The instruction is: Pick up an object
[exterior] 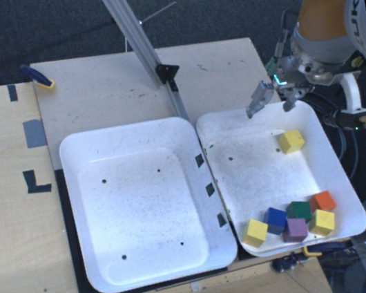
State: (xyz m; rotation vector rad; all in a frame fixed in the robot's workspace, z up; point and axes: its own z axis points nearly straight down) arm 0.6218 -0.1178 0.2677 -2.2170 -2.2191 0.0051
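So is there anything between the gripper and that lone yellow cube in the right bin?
Nothing visible. The gripper, fingers apart, hangs over the far rim of the right bin; the lone yellow cube sits apart on bare bin floor just nearer the camera. The other cubes are clustered at the near edge, well away.

On my remote feed, the KUKA arm shows a broad orange band over a grey wrist housing, black cables looping above it, and a small cyan light glowing beside the dark metal end effector.
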